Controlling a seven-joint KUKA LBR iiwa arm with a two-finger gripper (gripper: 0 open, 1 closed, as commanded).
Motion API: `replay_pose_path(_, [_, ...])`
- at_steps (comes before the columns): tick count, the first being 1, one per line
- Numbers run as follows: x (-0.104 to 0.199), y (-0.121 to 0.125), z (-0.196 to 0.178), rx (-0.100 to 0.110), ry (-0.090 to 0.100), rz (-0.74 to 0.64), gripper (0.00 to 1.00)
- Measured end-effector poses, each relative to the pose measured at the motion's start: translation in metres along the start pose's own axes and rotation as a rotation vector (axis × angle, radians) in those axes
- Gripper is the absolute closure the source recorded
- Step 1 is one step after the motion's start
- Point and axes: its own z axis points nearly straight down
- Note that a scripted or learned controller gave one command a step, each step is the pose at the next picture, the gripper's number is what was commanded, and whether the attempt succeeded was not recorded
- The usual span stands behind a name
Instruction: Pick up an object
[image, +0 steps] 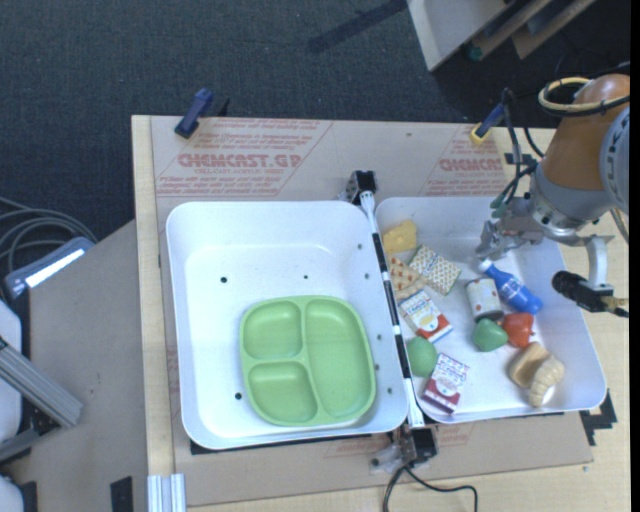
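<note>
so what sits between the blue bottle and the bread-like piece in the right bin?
Camera view: the red item lies between blue bottle and bread-like piece, green item beside it.

A dark blue-grey carpet (200, 50) covers the floor across the top and left of the frame. The tabletop (290, 150) is a brown board printed with red lettering, held at its far edge by a blue clamp (193, 112) at upper left and a yellow-and-blue clamp (487, 124) at upper right. Grey cables (25, 235) loop on the floor at the left edge, beside a pale metal bar (45, 385) at lower left. A light-coloured piece of furniture (500, 25) stands at the top right corner. Lighting is even and soft.
</note>
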Motion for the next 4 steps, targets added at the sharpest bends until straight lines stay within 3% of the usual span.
replay_pose_path(1, [0.0,0.0,0.0,0.0,0.0,0.0,0.0])
replay_pose_path(2, [-0.008,-0.041,0.027,-0.004,-0.005,0.001,0.0])
replay_pose_path(4, [-0.035,-0.144,0.027,-0.009,0.002,-0.003,0.0])
